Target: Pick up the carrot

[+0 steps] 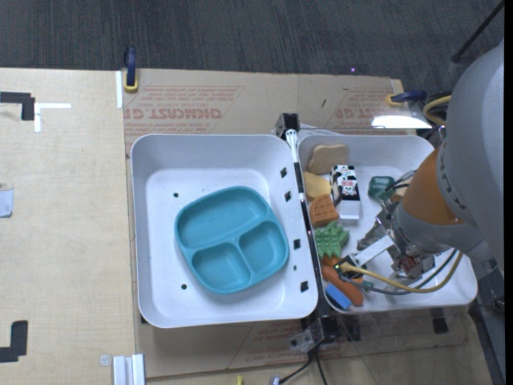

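While claw (389,253) hangs in right bin (457,291), just right of carrot (351,295), grip state cannot be told.

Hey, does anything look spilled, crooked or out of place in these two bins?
Nothing looks spilled or broken. The blue plate sits turned at an angle in the left bin, and the toys, carrot included, crowd the left side of the right bin.

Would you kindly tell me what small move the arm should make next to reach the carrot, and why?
Probably a short shift of the tool leftward and down in the view, to centre it over the carrot. The tool hangs to the carrot's upper right, not above it, and the carrot lies in the right bin's corner beside a blue piece.
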Robot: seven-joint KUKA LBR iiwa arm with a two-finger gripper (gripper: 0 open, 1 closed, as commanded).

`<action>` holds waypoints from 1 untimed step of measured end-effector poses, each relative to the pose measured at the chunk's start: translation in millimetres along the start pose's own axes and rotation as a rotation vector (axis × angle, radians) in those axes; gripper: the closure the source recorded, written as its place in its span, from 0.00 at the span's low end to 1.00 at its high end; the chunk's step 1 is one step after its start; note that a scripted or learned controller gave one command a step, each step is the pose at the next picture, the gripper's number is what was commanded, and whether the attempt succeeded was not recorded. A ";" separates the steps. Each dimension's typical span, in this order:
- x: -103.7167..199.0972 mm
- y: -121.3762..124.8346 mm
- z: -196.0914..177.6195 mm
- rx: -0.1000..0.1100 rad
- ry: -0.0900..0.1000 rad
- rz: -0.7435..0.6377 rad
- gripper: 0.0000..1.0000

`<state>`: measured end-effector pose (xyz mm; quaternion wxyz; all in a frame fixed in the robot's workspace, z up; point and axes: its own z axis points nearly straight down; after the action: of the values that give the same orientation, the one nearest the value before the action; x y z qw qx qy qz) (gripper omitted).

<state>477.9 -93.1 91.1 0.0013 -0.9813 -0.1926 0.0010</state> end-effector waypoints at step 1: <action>-0.3 7.7 0.3 0.003 -0.003 -0.573 0.00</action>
<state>480.5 -100.3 90.8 0.0028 -0.8869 -0.4620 0.0022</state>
